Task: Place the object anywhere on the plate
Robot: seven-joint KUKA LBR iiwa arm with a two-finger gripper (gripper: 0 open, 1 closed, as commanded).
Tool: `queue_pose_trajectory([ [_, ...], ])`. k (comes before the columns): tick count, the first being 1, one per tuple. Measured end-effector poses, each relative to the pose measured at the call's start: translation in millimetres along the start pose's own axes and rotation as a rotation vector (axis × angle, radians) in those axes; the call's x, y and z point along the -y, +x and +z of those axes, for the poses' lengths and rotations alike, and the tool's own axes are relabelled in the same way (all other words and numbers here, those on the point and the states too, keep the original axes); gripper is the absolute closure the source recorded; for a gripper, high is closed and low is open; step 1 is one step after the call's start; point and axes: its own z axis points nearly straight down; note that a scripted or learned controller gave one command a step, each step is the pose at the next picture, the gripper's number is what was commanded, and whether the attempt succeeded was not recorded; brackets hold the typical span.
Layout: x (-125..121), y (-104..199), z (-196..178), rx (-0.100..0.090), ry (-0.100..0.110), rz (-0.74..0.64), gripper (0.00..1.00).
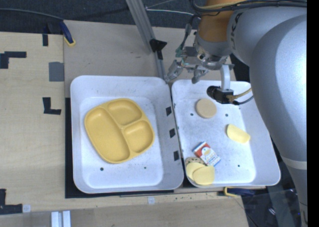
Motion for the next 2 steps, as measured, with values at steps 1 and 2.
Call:
queue_pose_trajectory([
  [1,0.1,0.7,-9.8,-0.001,0.001,-0.001,1.0],
  [2,0.2,0.6,-9.3,-0.001,0.001,-0.001,0.0],
])
